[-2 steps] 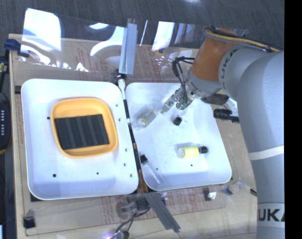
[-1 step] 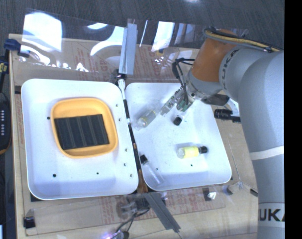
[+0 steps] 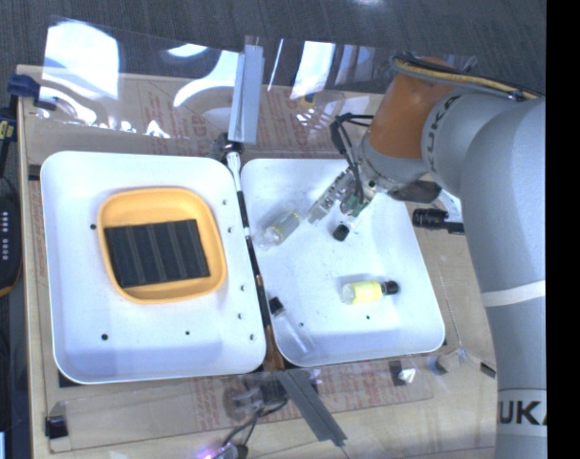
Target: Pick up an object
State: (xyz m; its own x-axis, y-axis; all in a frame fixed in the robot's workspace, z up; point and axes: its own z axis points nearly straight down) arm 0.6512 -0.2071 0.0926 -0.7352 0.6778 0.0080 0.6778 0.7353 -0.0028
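My gripper [image 3: 343,200] hangs low over the upper middle of the right bin [image 3: 416,256], on the grey arm with the orange band [image 3: 404,113]. Just below it lies a small black piece [image 3: 340,230]. A small clear bottle [image 3: 281,226] lies to its left, near the bin's left wall. A yellow bottle with a black cap [image 3: 368,291] rests on its side lower in the bin. A clear tube with a black end [image 3: 288,321] lies at the bin's lower left. Nothing is visibly held.
The left bin [image 3: 70,304] holds a yellow tray with a black ribbed insert [image 3: 159,245]. A metal bar [image 3: 246,89] stands behind the divide between the bins. The arm's bulk covers the bench at the right.
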